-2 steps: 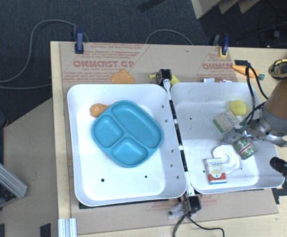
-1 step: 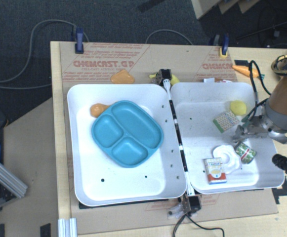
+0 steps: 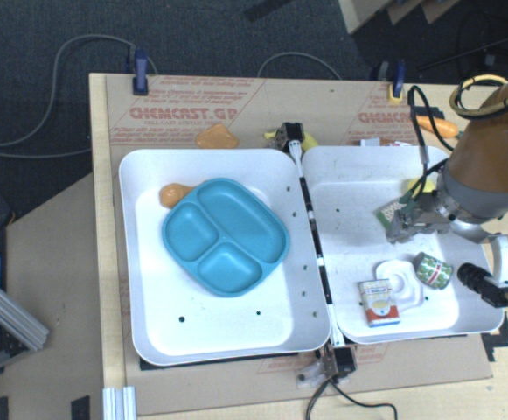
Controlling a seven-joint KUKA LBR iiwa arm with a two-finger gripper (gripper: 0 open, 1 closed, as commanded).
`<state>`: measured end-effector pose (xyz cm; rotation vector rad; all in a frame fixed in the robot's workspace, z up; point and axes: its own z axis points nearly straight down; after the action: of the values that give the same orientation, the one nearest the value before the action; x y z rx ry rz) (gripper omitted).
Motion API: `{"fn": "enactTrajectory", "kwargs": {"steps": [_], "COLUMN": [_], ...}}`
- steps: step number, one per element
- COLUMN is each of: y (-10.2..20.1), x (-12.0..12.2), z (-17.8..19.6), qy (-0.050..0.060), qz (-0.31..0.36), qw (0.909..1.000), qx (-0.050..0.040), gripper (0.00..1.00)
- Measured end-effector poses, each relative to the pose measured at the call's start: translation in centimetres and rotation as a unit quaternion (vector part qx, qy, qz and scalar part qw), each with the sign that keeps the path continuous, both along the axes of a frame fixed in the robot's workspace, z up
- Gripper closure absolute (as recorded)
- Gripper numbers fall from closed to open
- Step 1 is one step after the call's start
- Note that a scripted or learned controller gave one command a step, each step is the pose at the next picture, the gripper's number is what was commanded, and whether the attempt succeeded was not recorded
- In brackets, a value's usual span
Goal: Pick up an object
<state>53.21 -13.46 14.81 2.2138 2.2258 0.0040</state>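
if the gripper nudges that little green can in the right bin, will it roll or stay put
The green can seems to lie on its side, so it would likely roll rather than slide. It looks small, probably light. The white object close beside it might stop it on that side.

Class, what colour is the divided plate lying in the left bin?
Light blue. The divided plate shows best in the camera view, from above.
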Motion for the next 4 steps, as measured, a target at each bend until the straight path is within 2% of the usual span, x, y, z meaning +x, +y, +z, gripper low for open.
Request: {"fn": "enactTrajectory", "kwargs": {"steps": [1,2,3,4], "y": [-0.4,-5.6,-4.7,-4.8], "x": [-0.1,-0.4,12.9,12.4], "z": [-0.3,-0.4,-6.3,-5.2], "qy": [0.001,0.001,-0.005,0.000], "qz": [-0.002,-0.004,0.001,-0.001], "qw": [1.0000,1.0000,1.0000,1.0000], "qx": [-0.0004,-0.0014,-0.0020,-0.0019], "gripper": [0.00,0.00,0.00,1.00]}}
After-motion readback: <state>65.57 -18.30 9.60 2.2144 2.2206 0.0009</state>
